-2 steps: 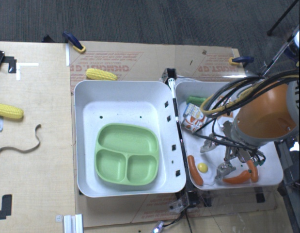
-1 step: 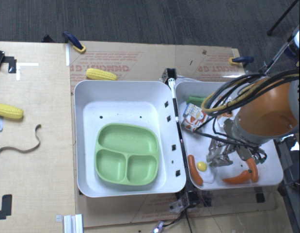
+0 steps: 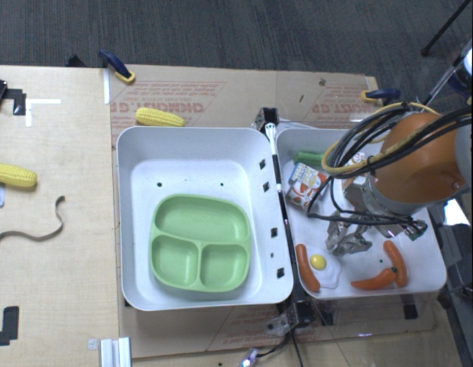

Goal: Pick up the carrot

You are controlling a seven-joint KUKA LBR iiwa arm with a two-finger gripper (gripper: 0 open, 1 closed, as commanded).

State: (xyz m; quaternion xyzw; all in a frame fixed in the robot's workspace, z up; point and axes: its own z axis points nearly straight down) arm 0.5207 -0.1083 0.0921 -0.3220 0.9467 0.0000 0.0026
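The carrot (image 3: 376, 281) is an orange, tapered piece lying near the front wall of the right bin (image 3: 429, 284), its thick end toward a red sausage (image 3: 395, 258). My gripper (image 3: 348, 241) hangs below the orange-banded wrist over the middle of that bin. In the image it is a short way up and left of the carrot and apart from it. Nothing shows between it and the carrot. Cables and the wrist hide the back right part of the bin.
In the right bin also lie a fried egg (image 3: 319, 264), a second red sausage (image 3: 306, 267), a snack packet (image 3: 304, 183) and a green item (image 3: 309, 157). The left bin (image 3: 137, 205) holds a green divided plate (image 3: 199, 243). Two corn cobs (image 3: 159, 117) (image 3: 13, 175) lie on the bench.
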